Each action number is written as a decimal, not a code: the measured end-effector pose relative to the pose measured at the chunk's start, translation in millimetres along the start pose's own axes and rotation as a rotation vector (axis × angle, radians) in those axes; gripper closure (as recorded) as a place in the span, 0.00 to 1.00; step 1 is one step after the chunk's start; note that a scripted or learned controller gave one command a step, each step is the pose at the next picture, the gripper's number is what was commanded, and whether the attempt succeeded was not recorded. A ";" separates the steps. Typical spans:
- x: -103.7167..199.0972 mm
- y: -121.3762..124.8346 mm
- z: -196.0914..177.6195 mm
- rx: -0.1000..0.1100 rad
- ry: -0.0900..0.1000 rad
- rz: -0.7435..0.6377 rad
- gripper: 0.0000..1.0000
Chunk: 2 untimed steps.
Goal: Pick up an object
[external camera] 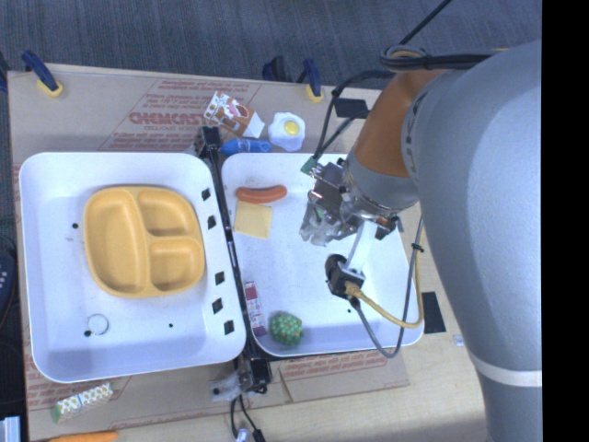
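Cheese slice [253, 219] is looking like the handiest thing to pick, though the whole bench is offering choices. Starting at the left, the left bin [46, 265] is holding a yellow divided plate [144, 240] lying flat, with a small ring [97, 323] sitting near the bin's front corner; both are lying well apart from the arm. Moving across the divider, the right bin [294, 288] is holding the cheese slice in its upper left part, with a sausage [261, 192] lying just behind it, the two seeming to be nearly touching. A green ball [285, 328] is resting by the front wall, with a small red packet [251, 297] lying beside the divider. Further right, the gripper [322, 224] is hanging over the middle of this bin, near the cheese and sausage and to their right; how far it is standing open I cannot tell, nor whether it is carrying anything, since its end is showing as a pale blur.

Doing this step well is, I judge, meaning committing to one target. The cheese is lying thin and flat, so pinching it is likely needing an edge; the sausage is offering a rounder body to close across. Coming straight down while keeping clear of the neighbouring item is seeming wise, as nudging either one could be spoiling the grasp
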State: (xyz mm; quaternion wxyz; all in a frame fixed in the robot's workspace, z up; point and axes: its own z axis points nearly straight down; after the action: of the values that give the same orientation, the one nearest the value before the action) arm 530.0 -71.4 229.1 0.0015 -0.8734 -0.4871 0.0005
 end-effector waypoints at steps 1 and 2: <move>-0.2 -0.4 0.6 0.002 -0.001 0.000 0.00; 12.6 68.9 137.9 0.001 -0.002 0.093 0.00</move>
State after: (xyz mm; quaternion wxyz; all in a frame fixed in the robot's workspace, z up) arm 594.9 -96.6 91.0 0.0017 -0.8950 -0.4461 0.0016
